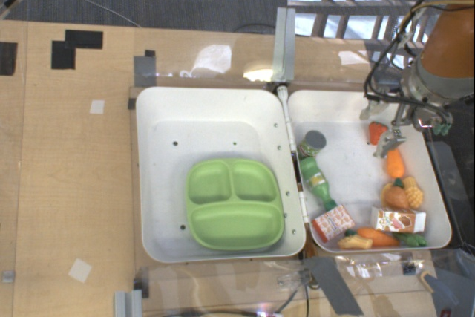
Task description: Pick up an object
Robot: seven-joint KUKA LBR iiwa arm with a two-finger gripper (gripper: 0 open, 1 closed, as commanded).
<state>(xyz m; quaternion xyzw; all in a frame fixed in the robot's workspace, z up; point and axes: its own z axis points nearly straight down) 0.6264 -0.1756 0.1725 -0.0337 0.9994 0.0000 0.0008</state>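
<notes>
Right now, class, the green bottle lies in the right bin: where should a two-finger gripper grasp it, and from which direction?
Grip the green bottle across its body's middle, coming straight down from above. It lies on its side, slanted, cap towards the bin's far end, so the fingers should close across its narrow width. The divider wall runs close alongside, leaving little room there.

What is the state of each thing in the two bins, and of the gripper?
green divided plate: flat in the left bin, compartments up.
green bottle: lying on its side, right bin.
small red carton: lying tilted at the front wall.
juice carton: lying flat.
carrot: lying under the gripper.
gripper: low over the right bin, holding nothing visibly.
</notes>
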